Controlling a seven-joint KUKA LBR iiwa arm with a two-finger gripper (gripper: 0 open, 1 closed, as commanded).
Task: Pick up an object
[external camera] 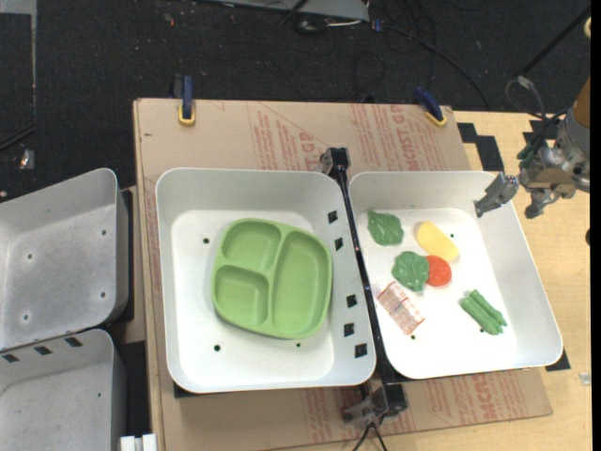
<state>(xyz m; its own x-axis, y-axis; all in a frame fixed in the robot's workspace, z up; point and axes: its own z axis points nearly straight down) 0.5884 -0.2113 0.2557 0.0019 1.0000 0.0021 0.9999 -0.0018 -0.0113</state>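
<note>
The claw [513,195] hangs spread and holds nothing at the upper right rim of the right bin [526,280]. The nearest thing, a yellow toy [438,240], lies below and to its left, long axis slanting down-right.

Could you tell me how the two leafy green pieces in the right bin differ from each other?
The upper green leafy piece lies apart from the other items, while the lower green leafy piece touches the red-orange round piece. The upper one looks elongated and slanted; the lower one looks rounder and bumpier. Both are dark green and lie in the right bin.
</note>
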